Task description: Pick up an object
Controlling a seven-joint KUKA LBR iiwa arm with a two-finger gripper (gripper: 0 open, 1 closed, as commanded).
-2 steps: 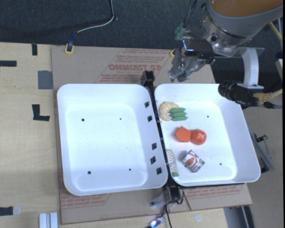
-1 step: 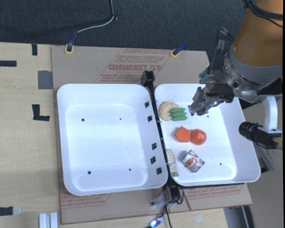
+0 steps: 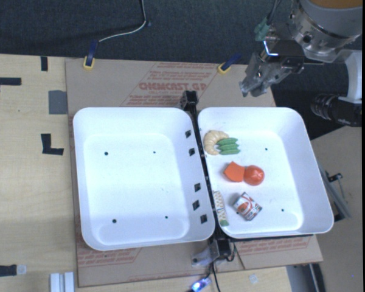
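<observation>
Arm [image 3: 328, 11] hangs above right bin [image 3: 292, 132] holding 5 objects.

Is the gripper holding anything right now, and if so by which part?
Nothing is held. The gripper hangs above the right bin's far edge, with nothing between its fingertips; the objects lie in that bin.

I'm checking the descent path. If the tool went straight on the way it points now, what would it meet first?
The tool hangs above the right bin's far rim, pointing down and slightly left. It would likely meet that rim or the cardboard behind it first, not the objects; depth is unclear.
</observation>
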